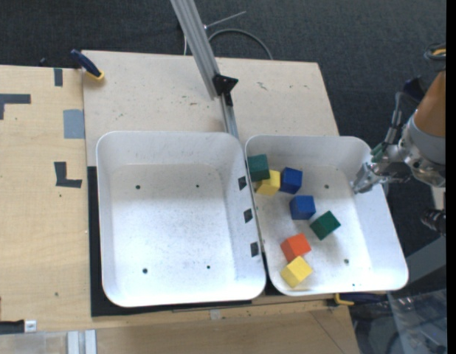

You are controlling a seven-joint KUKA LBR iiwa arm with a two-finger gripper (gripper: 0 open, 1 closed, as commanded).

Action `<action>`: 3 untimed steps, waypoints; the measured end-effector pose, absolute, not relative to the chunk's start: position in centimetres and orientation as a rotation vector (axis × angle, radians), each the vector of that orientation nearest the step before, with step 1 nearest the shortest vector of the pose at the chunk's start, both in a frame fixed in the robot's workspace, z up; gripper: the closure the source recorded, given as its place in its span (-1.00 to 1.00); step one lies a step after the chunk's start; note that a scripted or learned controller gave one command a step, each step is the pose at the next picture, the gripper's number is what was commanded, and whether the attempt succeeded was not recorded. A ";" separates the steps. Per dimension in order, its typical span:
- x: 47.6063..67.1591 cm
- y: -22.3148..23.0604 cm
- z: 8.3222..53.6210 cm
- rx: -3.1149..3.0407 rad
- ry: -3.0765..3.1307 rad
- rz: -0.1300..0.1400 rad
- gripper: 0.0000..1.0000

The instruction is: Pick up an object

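Several small cubes lie in the right bin. A green cube, a yellow cube and a blue cube are bunched by its left wall. A second blue cube and a dark green cube sit mid-bin. An orange cube touches a yellow cube near the front. My gripper hangs over the bin's right side, near the rim, apart from every cube and to the right of the blue ones. Nothing is visibly held.
The left bin stands beside the right one, sharing a middle wall. A slanted metal rail runs from the top down to the bins' junction. A blue and yellow clamp lies at the bench's far left corner.
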State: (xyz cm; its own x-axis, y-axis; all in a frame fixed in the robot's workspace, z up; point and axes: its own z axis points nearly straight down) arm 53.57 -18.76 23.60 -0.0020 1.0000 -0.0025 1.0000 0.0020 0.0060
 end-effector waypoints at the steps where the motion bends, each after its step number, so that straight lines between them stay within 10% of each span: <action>1: 53.6 -18.7 24.4 2.219 2.223 0.000 1.00; 3: 58.6 -8.4 22.9 2.216 2.230 -0.001 1.00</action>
